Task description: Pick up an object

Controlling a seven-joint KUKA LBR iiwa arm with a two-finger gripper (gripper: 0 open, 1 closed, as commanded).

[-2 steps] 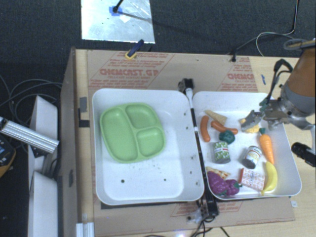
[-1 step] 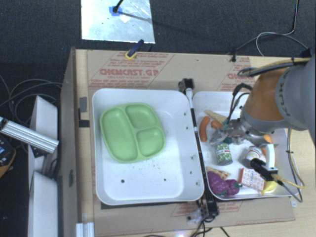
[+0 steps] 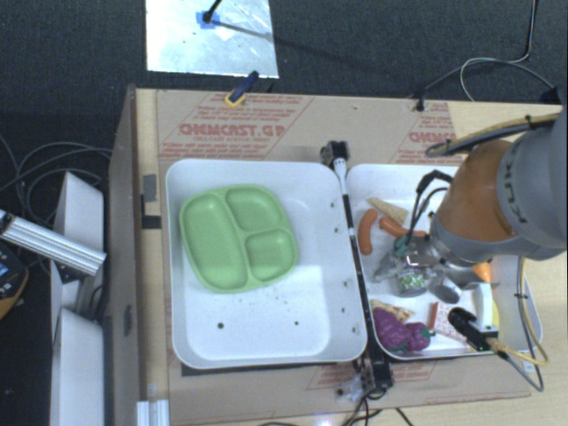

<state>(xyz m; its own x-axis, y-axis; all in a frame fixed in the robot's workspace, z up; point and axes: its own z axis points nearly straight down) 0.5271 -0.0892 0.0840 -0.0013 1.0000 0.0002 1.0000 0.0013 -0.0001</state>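
Midway at best: arm (image 3: 506,202) lowered into right bin (image 3: 515,349), jaws (image 3: 410,269) down among toy food, just above a small green piece (image 3: 411,281); opening not discernible. Nothing lifted yet. Purple grapes (image 3: 401,332), sausage (image 3: 366,231) nearby; green plate (image 3: 238,237) in left bin (image 3: 248,335).

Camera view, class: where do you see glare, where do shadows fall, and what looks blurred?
Camera view: glare on the foil sheet beyond the bench; a soft shadow under the green tray in the left bin; the gripper and the small items around it look soft and hard to resolve.
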